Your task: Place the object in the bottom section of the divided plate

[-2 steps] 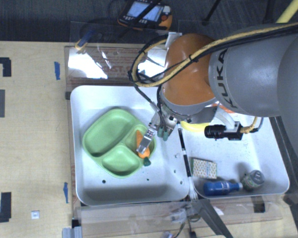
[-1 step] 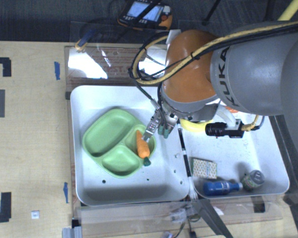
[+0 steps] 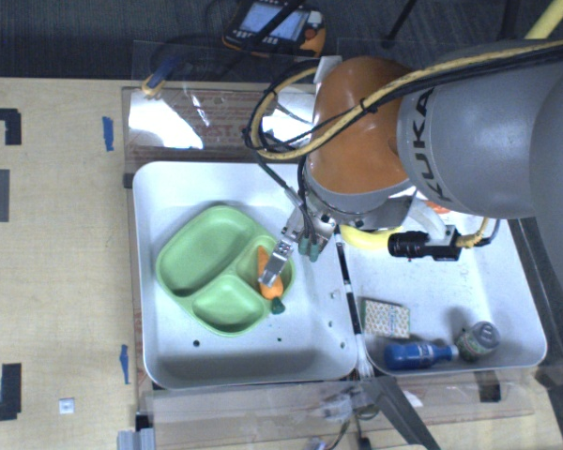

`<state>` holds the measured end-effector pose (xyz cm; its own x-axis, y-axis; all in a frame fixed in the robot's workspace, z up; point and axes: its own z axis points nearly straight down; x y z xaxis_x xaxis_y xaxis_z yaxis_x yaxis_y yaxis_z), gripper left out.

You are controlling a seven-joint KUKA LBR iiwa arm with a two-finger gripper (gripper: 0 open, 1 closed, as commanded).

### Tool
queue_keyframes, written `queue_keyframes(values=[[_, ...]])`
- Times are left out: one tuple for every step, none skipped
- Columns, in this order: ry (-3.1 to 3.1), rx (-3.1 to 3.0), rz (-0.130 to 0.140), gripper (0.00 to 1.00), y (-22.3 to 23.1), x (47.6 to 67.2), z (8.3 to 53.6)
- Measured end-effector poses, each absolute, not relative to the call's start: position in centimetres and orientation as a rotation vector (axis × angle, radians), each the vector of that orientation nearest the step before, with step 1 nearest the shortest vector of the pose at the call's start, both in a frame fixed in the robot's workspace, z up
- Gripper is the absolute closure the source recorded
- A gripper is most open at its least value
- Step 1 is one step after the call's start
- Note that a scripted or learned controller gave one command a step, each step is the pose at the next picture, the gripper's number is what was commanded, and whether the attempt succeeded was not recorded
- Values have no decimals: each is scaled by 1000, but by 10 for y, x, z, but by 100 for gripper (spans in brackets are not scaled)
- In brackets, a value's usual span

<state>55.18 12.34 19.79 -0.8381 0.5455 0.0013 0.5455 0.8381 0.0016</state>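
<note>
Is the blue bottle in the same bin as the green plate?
No, the blue bottle lies in the right bin, while the green plate sits in the left bin.

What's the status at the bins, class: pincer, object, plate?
Pincer over the green divided plate's right rim, at the orange carrot. Grip not confirmed. Carrot at right section, not the bottom one.

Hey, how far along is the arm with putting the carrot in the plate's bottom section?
Done: the gripper has reached the right rim of the green divided plate in the left bin. In hand: the orange carrot sits at the jaws, apparently gripped, over the small right-hand section. Left: getting it into the bottom section and letting go.
</note>
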Motion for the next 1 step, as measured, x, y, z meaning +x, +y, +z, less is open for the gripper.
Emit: queue_keyframes(values=[[-2963, -1055, -2, 0, 78, 622, 184]])
